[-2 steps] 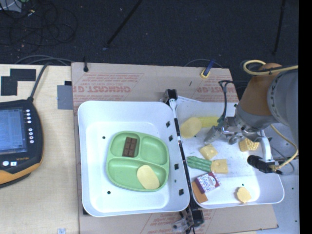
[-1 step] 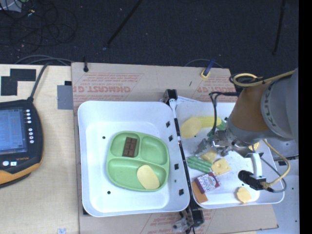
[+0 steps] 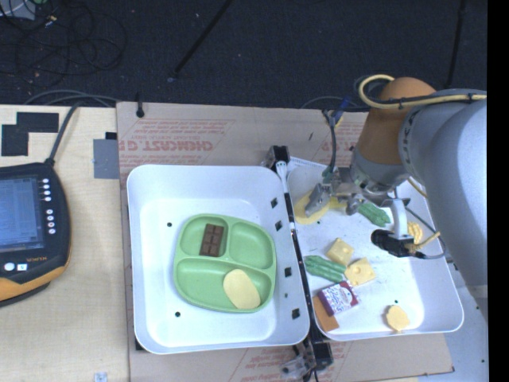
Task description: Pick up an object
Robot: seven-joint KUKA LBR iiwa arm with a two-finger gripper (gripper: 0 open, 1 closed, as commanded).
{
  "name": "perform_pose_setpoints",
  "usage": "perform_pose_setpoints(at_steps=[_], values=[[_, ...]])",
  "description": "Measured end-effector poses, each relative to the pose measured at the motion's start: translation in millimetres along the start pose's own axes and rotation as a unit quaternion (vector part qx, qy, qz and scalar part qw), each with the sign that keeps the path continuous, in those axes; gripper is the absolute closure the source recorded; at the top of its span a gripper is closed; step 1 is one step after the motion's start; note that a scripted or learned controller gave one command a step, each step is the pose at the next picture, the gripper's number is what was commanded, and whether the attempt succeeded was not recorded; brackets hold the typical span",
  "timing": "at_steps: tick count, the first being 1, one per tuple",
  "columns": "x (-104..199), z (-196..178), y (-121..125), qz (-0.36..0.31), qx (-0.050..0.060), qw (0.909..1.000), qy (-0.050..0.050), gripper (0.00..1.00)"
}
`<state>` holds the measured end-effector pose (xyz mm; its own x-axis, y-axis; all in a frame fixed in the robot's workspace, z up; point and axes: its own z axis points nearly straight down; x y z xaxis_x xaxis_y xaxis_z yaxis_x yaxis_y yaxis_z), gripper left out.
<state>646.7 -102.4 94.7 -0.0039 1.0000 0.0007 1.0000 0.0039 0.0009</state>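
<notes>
Wooden tabletop [image 3: 79,317] with cardboard under two white bins, dark floor behind. The gripper [image 3: 343,191] is down at the far edge of the right white bin [image 3: 445,313], right by a yellow banana-shaped toy [image 3: 312,207] and a green pod-shaped toy [image 3: 372,213]; can't tell how it's set. Nearer: yellow cube [image 3: 340,251], red packet [image 3: 337,298]. The left white bin [image 3: 151,309] has a green divided plate [image 3: 258,249].

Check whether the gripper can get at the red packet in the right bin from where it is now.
Probably yes. The red packet lies uncovered near the bin's front, with cheese cubes and a green piece close beside it; the gripper hovers farther back.
</notes>
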Motion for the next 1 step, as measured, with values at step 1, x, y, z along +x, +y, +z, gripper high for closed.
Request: perform_pose_setpoints(at_steps=[1], values=[[16.8, 7.5, -103.1, 0.004, 0.001, 1.0000, 0.001, 0.00]])
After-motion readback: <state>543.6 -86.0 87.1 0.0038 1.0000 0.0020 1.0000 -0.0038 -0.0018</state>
